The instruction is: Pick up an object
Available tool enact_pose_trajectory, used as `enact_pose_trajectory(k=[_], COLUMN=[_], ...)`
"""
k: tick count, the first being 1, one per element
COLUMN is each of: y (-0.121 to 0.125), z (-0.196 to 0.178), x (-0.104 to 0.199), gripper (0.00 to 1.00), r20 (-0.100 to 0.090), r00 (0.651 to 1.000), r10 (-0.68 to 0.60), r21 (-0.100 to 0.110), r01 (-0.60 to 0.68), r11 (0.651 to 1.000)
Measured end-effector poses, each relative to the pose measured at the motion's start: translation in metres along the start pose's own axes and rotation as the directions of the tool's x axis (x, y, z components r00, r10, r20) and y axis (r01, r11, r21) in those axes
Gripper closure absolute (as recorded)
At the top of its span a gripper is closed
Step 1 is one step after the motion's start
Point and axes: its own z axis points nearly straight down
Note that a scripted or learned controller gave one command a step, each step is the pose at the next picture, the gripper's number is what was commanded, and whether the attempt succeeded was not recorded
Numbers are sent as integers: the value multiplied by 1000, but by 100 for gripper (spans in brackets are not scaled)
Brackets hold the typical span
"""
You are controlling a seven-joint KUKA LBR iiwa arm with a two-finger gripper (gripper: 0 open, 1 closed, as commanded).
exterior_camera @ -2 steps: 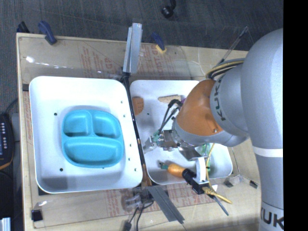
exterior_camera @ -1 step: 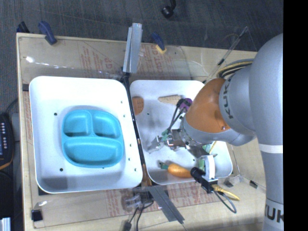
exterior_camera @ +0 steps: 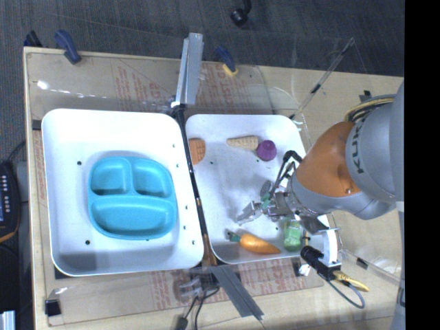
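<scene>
My gripper [exterior_camera: 257, 207] is low inside the right bin [exterior_camera: 218, 184], near its right side, open with nothing between its fingers. An orange carrot [exterior_camera: 257, 243] lies just below it by the bin's front wall. A green object [exterior_camera: 293, 235] sits in the front right corner, partly hidden under the wrist. At the back of the bin lie a purple object [exterior_camera: 267, 150], a tan ice-cream cone [exterior_camera: 243, 142] and a brown bread-like piece [exterior_camera: 197, 150] against the left wall.
The left bin [exterior_camera: 62, 136] holds a blue divided plate [exterior_camera: 132, 197]. A metal bar [exterior_camera: 188, 71] stands behind the gap between the bins. The arm's orange band [exterior_camera: 323, 170] overhangs the right bin's right edge.
</scene>
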Motion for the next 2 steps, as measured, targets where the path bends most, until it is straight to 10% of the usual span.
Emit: enact_pose_trajectory(k=[1, 2], y=[-1, 18], z=[0, 2], x=[86, 70], gripper=[0, 0], r20=[11, -2], r00=[1000, 1000], r10=[7, 0], r21=[-1, 5], r01=[-7, 0], r11=[1000, 1000])
